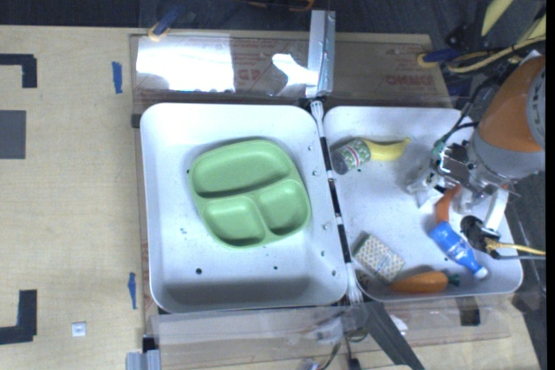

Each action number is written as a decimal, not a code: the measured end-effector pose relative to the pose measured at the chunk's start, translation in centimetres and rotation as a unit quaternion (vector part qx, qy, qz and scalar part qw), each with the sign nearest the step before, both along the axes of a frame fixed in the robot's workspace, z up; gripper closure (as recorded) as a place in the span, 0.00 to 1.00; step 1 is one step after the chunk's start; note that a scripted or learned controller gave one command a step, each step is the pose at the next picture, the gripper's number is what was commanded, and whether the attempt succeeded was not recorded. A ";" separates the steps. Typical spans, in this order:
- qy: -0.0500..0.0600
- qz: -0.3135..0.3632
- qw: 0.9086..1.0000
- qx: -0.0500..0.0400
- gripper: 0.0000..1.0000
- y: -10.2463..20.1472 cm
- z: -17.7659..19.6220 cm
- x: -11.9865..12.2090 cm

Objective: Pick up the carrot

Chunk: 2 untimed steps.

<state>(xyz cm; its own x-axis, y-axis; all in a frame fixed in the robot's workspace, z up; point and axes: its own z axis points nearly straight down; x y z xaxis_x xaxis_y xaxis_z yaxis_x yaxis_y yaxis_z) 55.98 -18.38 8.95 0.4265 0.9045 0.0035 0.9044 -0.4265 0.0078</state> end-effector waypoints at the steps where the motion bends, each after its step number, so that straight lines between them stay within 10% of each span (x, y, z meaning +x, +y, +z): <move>1: -0.006 0.000 1.000 -0.001 1.00 -0.1 1.6 0.4; 2: -0.001 0.000 1.000 0.000 0.00 0.0 1.1 0.1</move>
<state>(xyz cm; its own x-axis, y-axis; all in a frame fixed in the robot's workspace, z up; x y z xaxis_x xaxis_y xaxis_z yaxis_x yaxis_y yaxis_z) 56.06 -18.42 10.03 0.4271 0.9042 0.0044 0.9041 -0.4272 0.0088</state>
